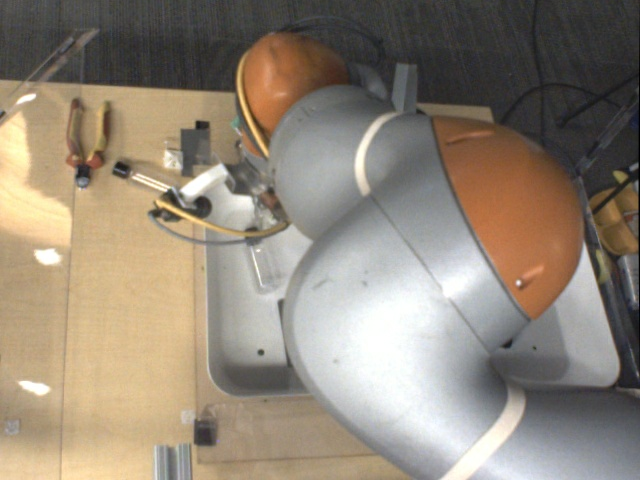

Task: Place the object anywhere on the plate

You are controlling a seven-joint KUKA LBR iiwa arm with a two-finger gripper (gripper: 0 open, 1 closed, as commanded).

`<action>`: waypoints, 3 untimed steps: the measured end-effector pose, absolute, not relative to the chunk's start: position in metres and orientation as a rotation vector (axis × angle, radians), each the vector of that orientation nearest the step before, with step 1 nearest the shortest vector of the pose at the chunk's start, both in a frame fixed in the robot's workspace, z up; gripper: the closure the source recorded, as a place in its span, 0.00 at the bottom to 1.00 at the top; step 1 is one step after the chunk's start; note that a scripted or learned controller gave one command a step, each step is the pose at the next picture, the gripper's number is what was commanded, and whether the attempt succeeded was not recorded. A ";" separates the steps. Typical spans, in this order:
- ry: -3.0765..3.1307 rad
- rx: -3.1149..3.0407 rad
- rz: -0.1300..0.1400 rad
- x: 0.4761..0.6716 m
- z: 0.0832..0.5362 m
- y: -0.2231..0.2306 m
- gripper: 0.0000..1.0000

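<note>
Jaws at the wrist of the grey-and-orange robot arm point(420, 298) sit over the far-left corner of the shallow white plastic bin point(228, 363). Whether they are spread or pressed together cannot be told, because the arm's own body hides them. The same bulk covers most of the bin, so neither the object nor the plate can be placed with certainty. A pale translucent strip point(262, 266) lies on the bin floor just below the wrist, and it cannot be told whether this is the task's object.

Hazards, as judged from this position:
- The jaws may close on nothing, since the wrist is crowded against the bin's far-left wall.
- A low approach could strike that wall.
- A sweep outward could knock the loose items just beside the bin toward the tabletop's far-left corner. These are a small grey-and-black block point(195, 145), a slim metal tool with a black tip point(140, 176), and, farther left, red-and-yellow-handled pliers point(86, 140).
- With the plate hidden under the arm, a release could land off it.

A small black block point(205, 431) and a ribbed metal piece point(172, 458) rest near the tabletop's near edge, well apart from the wrist.

No brand, label or writing is legible.
</note>
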State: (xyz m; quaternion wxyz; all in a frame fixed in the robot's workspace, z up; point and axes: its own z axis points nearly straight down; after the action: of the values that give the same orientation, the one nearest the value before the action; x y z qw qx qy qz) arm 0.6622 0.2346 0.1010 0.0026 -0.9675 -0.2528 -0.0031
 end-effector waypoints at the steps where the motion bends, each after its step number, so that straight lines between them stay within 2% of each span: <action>1: -1.470 -2.777 -0.006 0.614 0.200 0.236 1.00; 2: -1.711 -2.635 -0.001 0.595 0.140 0.173 1.00; 3: -1.982 -2.458 -0.043 0.517 0.096 0.199 1.00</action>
State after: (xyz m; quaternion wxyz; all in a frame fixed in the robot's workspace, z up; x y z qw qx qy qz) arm 0.5175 0.1992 0.0964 -0.0082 -0.7784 -0.6275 -0.0137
